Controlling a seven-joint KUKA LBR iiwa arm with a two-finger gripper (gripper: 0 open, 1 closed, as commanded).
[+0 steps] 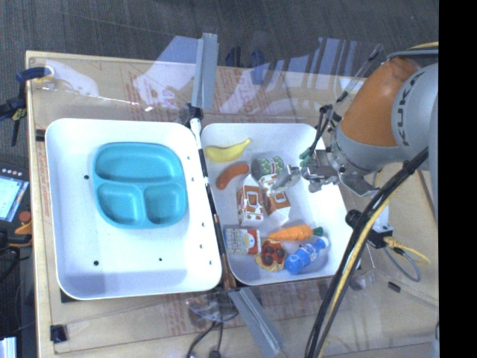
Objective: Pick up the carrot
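The carrot lies low in the right bin, apart from my gripper.

It rests between a blue bottle below it and a brown-and-white carton above it. Further up are a sausage and a banana. I hover over the bin's middle, my fingers spread with nothing between them. A blue divided tray sits in the left bin.

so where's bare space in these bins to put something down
Left bin: bare floor all round the blue tray, widest below it. Right bin: a bare strip at the top right, above the gripper. Crowded below it: carrot, sausage, banana, cartons.
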